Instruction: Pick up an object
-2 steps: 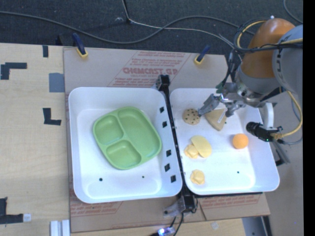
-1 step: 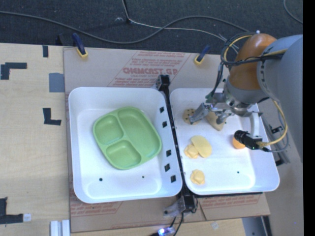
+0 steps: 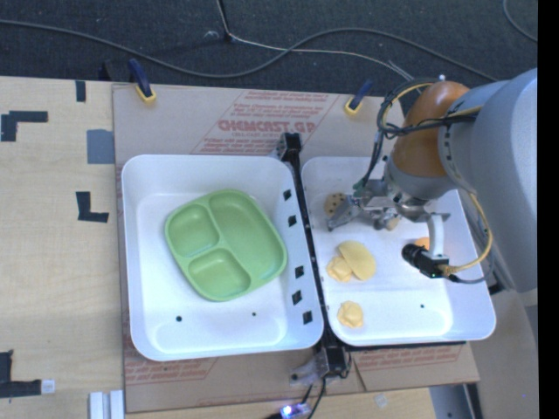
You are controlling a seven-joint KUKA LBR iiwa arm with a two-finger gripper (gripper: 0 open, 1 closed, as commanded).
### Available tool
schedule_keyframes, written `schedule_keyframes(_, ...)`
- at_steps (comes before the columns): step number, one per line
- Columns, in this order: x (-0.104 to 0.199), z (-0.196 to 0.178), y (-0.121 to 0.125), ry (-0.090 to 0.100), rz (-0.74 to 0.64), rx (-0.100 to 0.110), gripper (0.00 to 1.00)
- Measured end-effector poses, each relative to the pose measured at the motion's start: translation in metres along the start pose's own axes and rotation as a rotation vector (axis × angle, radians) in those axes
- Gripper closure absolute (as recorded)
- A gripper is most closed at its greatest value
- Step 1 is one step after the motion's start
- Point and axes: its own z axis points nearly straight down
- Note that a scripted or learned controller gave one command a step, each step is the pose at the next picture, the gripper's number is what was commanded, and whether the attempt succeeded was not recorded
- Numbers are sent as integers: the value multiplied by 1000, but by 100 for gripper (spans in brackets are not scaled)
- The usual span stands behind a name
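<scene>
While I watch from the fixed overhead camera, the grey arm (image 3: 498, 173) fills the right edge of the bench and bends down into the right bin (image 3: 454, 326), its orange band (image 3: 419, 133) above the bin's far half. I note the cardboard sheet (image 3: 262, 120) under both bins, held by two clamps along its far edge. Left bin (image 3: 140, 304): a green divided plate (image 3: 225, 244) lies flat near its middle, three compartments up, well apart from the arm. Right bin: the gripper (image 3: 362, 209) sits low over the far left part of the bin; I cannot tell how its fingers stand, since the metal parts blur together. Nothing I can make out lies between them. A larger yellow piece (image 3: 352, 262) lies near the bin's left wall at mid-depth, nearer me than the gripper. A smaller yellow piece (image 3: 350, 314) lies towards the near edge. A small brown speckled piece (image 3: 334, 203) rests by the far left wall, just beside the gripper.
</scene>
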Motion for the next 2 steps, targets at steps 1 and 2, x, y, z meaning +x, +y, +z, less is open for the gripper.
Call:
schedule_keyframes(1,0,-13,1,0,-1,-3,100)
schedule_keyframes(2,3,-75,0,2,1,-3,100)
